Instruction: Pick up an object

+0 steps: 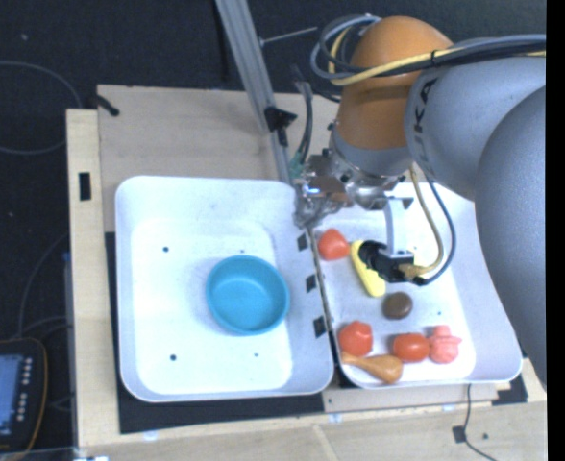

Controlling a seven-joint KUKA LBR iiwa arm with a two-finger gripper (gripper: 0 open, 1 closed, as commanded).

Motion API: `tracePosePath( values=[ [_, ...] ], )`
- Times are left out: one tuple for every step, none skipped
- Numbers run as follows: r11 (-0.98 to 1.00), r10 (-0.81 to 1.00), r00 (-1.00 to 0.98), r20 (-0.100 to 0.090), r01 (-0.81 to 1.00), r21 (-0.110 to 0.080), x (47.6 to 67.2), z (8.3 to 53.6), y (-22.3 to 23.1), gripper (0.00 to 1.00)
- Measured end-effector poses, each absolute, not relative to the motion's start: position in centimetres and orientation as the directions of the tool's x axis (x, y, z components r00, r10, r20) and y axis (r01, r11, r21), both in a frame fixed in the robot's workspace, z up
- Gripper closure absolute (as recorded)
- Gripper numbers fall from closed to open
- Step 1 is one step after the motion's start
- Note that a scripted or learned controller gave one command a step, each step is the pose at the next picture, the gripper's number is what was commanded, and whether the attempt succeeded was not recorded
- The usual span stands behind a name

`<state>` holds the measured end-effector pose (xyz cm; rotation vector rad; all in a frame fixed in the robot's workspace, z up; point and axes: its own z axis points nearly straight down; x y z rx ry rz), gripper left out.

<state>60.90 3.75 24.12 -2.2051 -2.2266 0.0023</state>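
Observation:
My gripper (308, 207) hangs over the far left corner of the right bin (482, 301), close to the wall shared by the two bins. Just below it lies a small orange-red piece (332, 245). To the right of that piece is a yellow banana (364, 271), with a brown ball (396, 305) under it. Along the near edge of this bin sit a red piece (356, 337), a tan pear shape (377, 366), a red-orange piece (410, 347) and a pink piece (443, 344). I see nothing held in the gripper.
A blue bowl (248, 294) stands in the middle of the left bin (134, 257). A slanted metal bar (249, 60) rises behind the bins. The big grey arm covers the right bin's far right side.

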Motion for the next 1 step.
tracePosePath(
  values=[
    [0.009, 1.000, -0.009, 0.001, 1.000, -0.006, 58.54, 23.51, 8.49, 1.00]
  ],
)
